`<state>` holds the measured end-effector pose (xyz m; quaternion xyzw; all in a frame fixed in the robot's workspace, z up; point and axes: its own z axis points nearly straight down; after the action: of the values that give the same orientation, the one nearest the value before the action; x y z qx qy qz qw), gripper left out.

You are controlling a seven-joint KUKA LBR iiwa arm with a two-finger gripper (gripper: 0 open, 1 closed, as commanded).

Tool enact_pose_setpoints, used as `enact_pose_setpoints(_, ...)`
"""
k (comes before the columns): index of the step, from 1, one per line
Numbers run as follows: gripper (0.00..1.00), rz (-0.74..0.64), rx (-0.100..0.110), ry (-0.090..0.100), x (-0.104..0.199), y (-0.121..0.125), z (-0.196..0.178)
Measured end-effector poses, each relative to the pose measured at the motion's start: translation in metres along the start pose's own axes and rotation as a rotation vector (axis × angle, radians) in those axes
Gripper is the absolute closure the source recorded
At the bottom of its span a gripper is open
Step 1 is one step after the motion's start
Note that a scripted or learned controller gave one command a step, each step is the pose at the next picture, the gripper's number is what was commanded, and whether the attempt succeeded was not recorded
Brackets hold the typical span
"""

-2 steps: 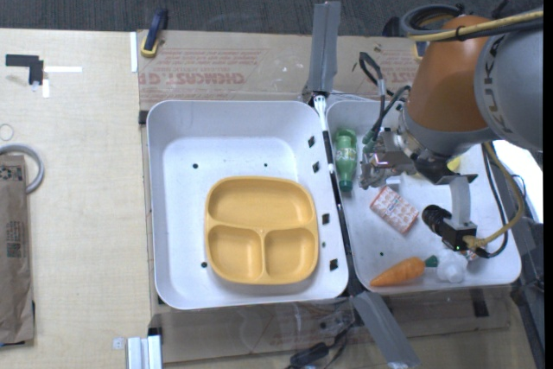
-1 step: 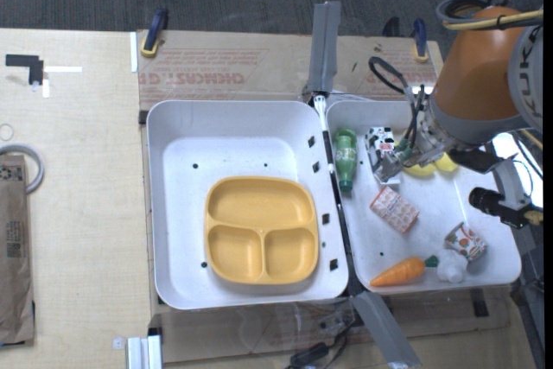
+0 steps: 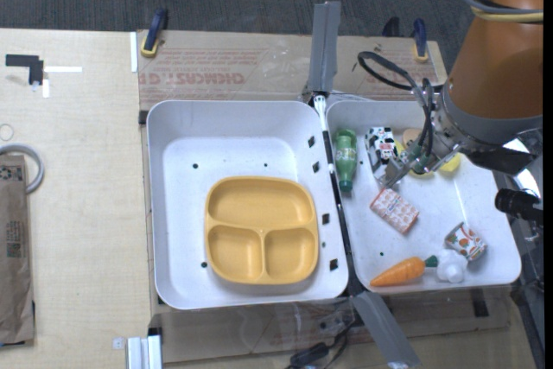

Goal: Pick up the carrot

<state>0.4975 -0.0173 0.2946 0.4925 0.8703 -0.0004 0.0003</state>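
Carrot (image 3: 399, 272): lies along the near edge of the right bin (image 3: 484, 212), orange body pointing left, green stem end to the right; nothing grips it.
White lump (image 3: 450, 270): just beside the carrot's stem end, close to the near wall.
Small patterned cup (image 3: 466, 243): tipped on its side, a little behind the white lump, toward the bin's right side.
Pink checked packet (image 3: 395, 210): flat on the bin floor, mid-bin, well behind the carrot.
Yellow divided plate (image 3: 261, 230): three compartments, sits in the near half of the left bin (image 3: 173, 186).
Green bottle (image 3: 345, 158): lies along the right bin's left wall, cap toward the far side.
Cow-patterned carton (image 3: 379, 144): just right of the bottle, far part of the bin.
Gripper (image 3: 413, 158): low over the far middle of the right bin, well apart from the carrot; how wide the pincer stands cannot be told, and no object is seen in it.
Yellow object (image 3: 449, 163): partly hidden under the wrist, beside the gripper.
Arm (image 3: 497, 56): grey with orange band, comes in from the right over the bin's far corner.
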Motion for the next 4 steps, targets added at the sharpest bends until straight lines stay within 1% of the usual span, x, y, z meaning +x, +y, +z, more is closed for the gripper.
enact_pose_setpoints(1,1.00,0.173,0.003,0.000,0.058,0.078,0.048)
enact_pose_setpoints(2,1.00,-0.302,0.002,0.002,0.057,0.011,0.104)
enact_pose_setpoints(3,1.00,-0.315,-0.001,-0.002,0.032,-0.003,-0.071)
enact_pose_setpoints(4,1.00,-0.395,-0.002,-0.002,0.014,0.031,-0.101)
